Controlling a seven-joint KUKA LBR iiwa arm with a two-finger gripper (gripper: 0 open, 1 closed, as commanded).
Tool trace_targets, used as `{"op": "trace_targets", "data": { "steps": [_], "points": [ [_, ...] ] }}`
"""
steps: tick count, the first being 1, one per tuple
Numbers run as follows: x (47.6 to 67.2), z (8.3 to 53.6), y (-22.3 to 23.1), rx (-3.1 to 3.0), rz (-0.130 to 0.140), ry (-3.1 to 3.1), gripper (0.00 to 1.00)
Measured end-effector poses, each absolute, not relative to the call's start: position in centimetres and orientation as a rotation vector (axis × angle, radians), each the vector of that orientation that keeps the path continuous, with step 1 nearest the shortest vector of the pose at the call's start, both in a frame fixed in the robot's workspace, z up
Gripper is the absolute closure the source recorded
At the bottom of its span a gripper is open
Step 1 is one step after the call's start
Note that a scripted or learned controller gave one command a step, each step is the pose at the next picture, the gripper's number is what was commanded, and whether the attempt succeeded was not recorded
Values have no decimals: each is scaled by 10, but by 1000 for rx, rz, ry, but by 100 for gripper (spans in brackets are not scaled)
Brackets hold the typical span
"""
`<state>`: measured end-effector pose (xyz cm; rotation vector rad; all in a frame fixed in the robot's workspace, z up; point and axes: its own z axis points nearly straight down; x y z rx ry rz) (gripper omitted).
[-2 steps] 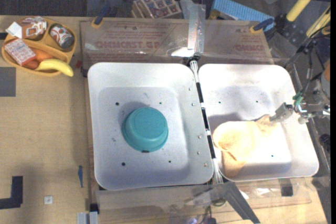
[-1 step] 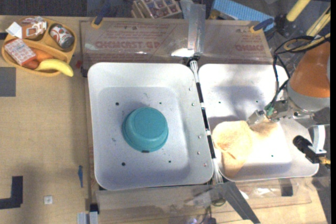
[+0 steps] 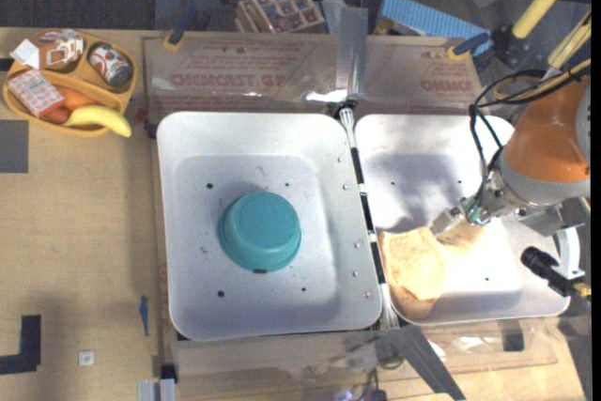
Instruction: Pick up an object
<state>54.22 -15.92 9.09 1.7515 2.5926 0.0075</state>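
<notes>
My arm (image 3: pixel 549 150) enters from the right, grey with the orange band showing above the wrist, and bends down over the right bin (image 3: pixel 413 146). My hand (image 3: pixel 462 223) sits low over that bin's floor, near its middle and toward the front. Whether my fingers are spread or pressed together cannot be told: they appear small and blurred against the tan material beneath them.

Object positions:

1. A tan, bread-like piece (image 3: pixel 415 266) lies in the right bin's front left corner, against the wall shared with the left bin. Its upper right edge reaches up to my hand. The two appear to touch, but the view does not show the piece between my fingers.
2. A teal bowl (image 3: pixel 261 231) rests in the left bin (image 3: pixel 188 155), near the middle of the floor, apparently upside down. It is well apart from my hand.

The two bins stand side by side on the surface (image 3: pixel 75 239), their inner walls touching. Black cables (image 3: pixel 481 136) loop from my wrist over the right bin's rear right area.

At the surface's far left corner sits a yellow tray (image 3: pixel 19 94) holding toy groceries, with a banana (image 3: pixel 99 118) along its front edge. Flattened cardboard (image 3: pixel 244 70) lies behind both bins.
</notes>
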Motion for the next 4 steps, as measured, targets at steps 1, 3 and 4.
{"op": "trace_targets", "data": {
  "steps": [1,3,4],
  "points": [
    [543,102,-159,1753,13,2590,100],
    [544,112,-161,1754,14,2583,100],
    [578,185,-71,1819,2,2559,100]
  ]
}}
